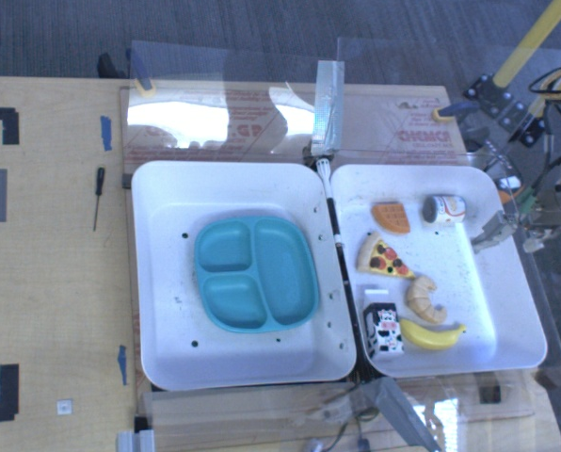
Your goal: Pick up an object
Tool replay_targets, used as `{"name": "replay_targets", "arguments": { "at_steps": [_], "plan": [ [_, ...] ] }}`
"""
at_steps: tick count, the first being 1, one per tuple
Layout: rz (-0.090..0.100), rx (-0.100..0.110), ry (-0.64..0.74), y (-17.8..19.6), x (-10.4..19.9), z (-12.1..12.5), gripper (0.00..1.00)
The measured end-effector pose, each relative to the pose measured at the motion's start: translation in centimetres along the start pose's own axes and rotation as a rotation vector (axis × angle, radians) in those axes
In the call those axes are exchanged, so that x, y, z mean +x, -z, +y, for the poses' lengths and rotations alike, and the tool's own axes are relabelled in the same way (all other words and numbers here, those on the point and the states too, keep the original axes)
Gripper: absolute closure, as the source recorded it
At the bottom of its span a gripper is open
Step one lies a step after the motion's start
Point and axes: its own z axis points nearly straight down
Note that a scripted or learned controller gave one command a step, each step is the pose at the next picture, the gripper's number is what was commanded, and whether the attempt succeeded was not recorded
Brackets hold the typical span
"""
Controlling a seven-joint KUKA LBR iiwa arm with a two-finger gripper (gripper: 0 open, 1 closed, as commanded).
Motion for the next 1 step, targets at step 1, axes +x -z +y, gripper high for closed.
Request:
{"name": "replay_targets", "arguments": {
  "at_steps": [1],
  "plan": [
    [0.004, 0.010, 0.006, -11.28, 8.58, -2.79, 0.00]
  ]
}}
